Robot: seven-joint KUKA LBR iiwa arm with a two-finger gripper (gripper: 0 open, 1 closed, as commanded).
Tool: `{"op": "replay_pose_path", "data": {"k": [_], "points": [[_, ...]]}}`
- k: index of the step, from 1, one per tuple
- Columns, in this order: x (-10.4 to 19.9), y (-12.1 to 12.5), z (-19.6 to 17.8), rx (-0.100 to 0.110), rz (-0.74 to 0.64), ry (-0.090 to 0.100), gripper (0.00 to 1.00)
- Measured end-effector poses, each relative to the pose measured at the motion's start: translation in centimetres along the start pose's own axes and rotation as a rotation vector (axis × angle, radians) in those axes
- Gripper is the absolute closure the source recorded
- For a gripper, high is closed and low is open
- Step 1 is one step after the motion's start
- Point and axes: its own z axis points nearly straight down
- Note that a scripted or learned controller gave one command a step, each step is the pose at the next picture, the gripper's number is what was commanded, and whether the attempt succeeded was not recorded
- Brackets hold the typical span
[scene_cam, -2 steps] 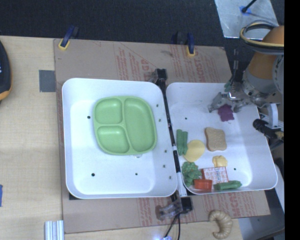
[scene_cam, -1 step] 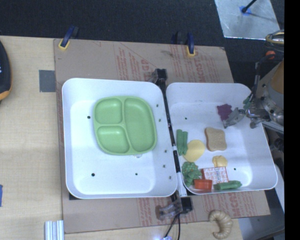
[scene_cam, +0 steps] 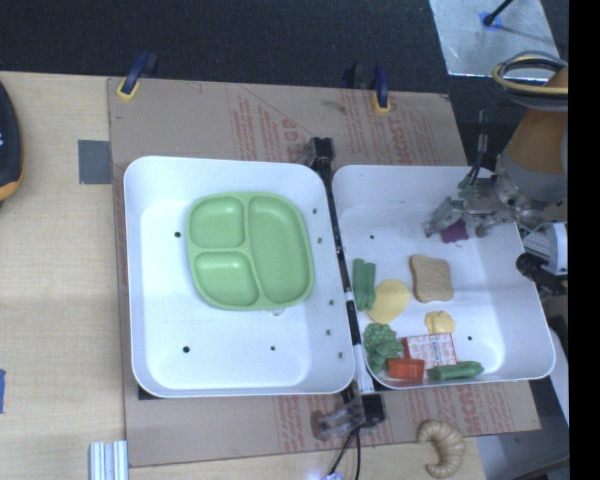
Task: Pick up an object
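The arm is in over the right bin [scene_cam: 520, 353], and nothing has come up out of it so far — by the look of it, the pick is at the closing-in stage, with the lift still to do. Taking the slice of toast [scene_cam: 432, 278] as our marker: the gripper [scene_cam: 467, 216] sits up and to the right of it, low near the bin floor, and right at its tip is a small purple object [scene_cam: 454, 231], touching or very nearly so. Is that piece actually pinched? Too small and blurred to call, and how the claw is set cannot be told from here either. Left of the toast lie a yellow lemon-like piece [scene_cam: 390, 299] and a green pod [scene_cam: 363, 273]; below it, a small yellow item [scene_cam: 439, 322] and a red-and-white packet [scene_cam: 429, 349]. Far left of the toast, the green divided plate [scene_cam: 250, 250] sits alone in the other bin.
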Motion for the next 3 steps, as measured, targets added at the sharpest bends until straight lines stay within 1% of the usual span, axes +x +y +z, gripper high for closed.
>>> {"op": "replay_pose_path", "data": {"k": [1, 2, 3], "points": [[-0.1, -6.9, -5.2, 0.004, 0.005, 0.001, 0.00], [0.0, 0.9, -0.3, -0.005, 0.000, -0.001, 0.00], [-0.1, 0.6, -1.5, 0.001, 0.000, 0.000, 1.00]]}}
